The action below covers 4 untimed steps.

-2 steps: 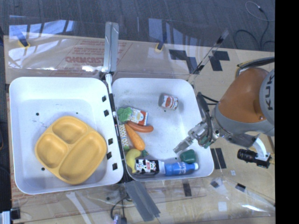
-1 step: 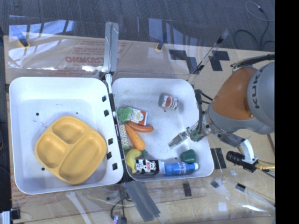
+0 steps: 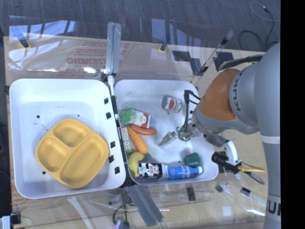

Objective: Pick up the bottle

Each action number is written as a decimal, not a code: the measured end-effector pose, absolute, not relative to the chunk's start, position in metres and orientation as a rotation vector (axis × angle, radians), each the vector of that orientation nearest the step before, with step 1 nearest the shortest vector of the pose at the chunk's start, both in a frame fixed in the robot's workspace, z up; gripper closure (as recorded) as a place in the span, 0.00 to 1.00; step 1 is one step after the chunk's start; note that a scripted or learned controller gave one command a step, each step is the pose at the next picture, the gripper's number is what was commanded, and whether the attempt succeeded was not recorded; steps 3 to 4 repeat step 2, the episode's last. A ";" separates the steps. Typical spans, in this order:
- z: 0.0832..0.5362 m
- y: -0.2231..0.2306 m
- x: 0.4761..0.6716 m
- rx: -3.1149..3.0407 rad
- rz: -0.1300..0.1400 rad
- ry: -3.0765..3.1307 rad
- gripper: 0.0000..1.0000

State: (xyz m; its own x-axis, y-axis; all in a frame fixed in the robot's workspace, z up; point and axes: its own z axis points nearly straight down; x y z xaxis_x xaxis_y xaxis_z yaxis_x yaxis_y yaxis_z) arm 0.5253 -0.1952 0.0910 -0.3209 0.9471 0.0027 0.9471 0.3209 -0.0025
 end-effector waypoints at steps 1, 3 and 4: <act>0.092 -0.210 0.477 -1.448 -0.001 -2.786 0.00; 0.102 -0.209 0.478 -1.441 -0.002 -2.790 1.00; 0.102 -0.209 0.478 -1.441 -0.002 -2.790 1.00</act>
